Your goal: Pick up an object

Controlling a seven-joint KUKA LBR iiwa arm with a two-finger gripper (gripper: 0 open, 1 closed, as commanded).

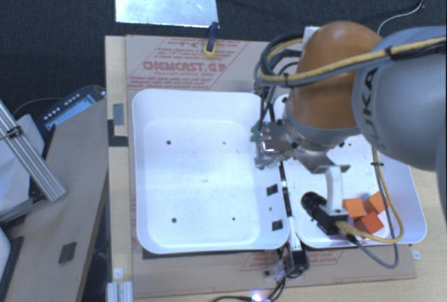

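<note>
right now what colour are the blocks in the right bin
Orange. The blocks sit near the right bin's front corner in the camera view.

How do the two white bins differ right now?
The left bin lies fully in view, its floor bare white with a few small dark dots; the right bin is largely covered by the arm and holds orange blocks near its front corner. Both are shallow, white, and sit side by side.
</note>
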